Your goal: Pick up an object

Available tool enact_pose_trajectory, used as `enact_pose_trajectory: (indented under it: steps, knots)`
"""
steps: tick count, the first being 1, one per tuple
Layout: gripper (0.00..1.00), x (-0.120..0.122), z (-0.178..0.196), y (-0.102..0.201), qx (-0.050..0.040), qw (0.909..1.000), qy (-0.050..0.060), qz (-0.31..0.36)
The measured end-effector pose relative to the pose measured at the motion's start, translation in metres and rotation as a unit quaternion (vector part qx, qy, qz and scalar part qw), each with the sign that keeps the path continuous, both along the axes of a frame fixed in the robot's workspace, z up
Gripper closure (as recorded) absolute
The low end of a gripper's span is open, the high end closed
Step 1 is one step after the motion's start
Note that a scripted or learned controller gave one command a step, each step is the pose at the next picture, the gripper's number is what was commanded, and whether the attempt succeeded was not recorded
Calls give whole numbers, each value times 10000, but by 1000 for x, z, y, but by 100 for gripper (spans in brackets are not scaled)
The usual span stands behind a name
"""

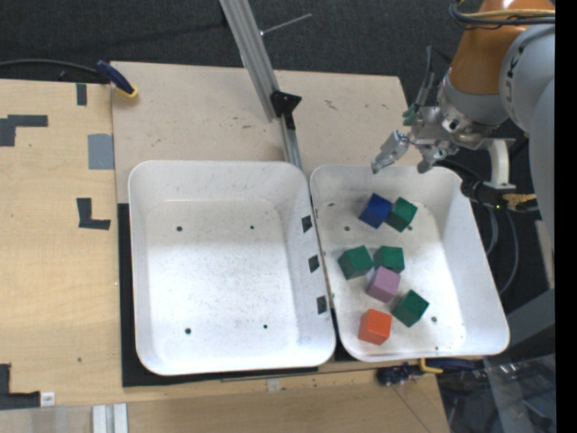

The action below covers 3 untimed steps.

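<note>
The right bin (469, 269) holds several small blocks: a blue one (375, 210) touching a green one (402, 215), two green ones (355, 261) (389, 258) side by side, a purple one (384, 284), another green one (411, 307) and an orange one (375, 326). My gripper (407, 154) hangs over the bin's far rim, above and behind the blue block, open, with nothing between its fingers.
The left bin (144, 242) sits beside the right one. A slanted metal rail (257, 61) runs from the top down to the gap between the bins. Cables hang to the right of the bench.
</note>
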<state>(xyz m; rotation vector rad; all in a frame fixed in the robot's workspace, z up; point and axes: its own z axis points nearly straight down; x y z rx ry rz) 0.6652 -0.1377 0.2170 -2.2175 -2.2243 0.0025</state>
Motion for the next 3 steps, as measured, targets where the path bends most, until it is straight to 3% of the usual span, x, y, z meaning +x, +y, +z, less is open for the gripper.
enact_pose_trajectory:
  steps: [1, 3]
  knots:
    - [0, 0, 0, 0, -5, 10000, 2, -3]
    - [0, -4, -93, 10, -1, 10000, 21, 1]
